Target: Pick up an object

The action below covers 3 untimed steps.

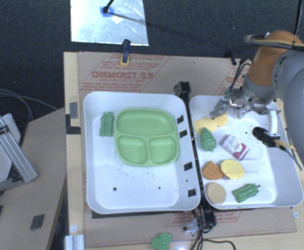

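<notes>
— Where's the yellow wedge?

— In the right bin, near its far-left corner, long axis running along the far rim.

— And the gripper?

— Just beyond it, toward the far edge — fingers apart, nothing between them. A short drop toward the near side would meet it.

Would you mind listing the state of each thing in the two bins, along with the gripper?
green tray: flat in the left bin, compartments bare
green bean bundle: lying left of the tray
gripper: low over the right bin's far end
yellow piece: lying just below the gripper
red-and-white packet: lying flat
green pepper: lying near the front rim
</notes>
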Tool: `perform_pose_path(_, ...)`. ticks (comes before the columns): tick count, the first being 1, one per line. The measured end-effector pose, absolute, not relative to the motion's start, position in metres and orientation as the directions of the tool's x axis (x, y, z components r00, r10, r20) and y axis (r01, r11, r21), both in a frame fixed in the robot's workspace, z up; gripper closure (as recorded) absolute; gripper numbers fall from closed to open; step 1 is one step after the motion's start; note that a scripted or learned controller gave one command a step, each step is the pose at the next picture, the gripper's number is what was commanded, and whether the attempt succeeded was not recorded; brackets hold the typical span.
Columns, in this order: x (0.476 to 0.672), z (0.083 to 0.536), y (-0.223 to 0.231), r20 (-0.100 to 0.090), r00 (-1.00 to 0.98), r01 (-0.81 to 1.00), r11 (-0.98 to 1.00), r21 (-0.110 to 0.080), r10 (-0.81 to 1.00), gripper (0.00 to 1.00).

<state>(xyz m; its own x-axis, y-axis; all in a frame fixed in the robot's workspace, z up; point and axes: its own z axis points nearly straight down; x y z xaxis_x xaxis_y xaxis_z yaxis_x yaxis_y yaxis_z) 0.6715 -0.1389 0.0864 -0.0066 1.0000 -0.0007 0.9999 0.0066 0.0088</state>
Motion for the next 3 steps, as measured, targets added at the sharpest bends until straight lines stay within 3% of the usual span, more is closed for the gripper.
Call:
perform_pose_path(1, 0.611, 0.215, -0.111, -0.001, -0.005, 1.000, 0.005, 0.015, 1.000, 0.00)
perform_pose_path(2, 0.590, 0.378, -0.035, 0.001, -0.010, 1.000, 0.010, 0.019, 1.000, 0.00)
perform_pose_path(3, 0.589, 0.381, -0.038, -0.001, -0.010, 1.000, 0.010, 0.008, 1.000, 1.00)
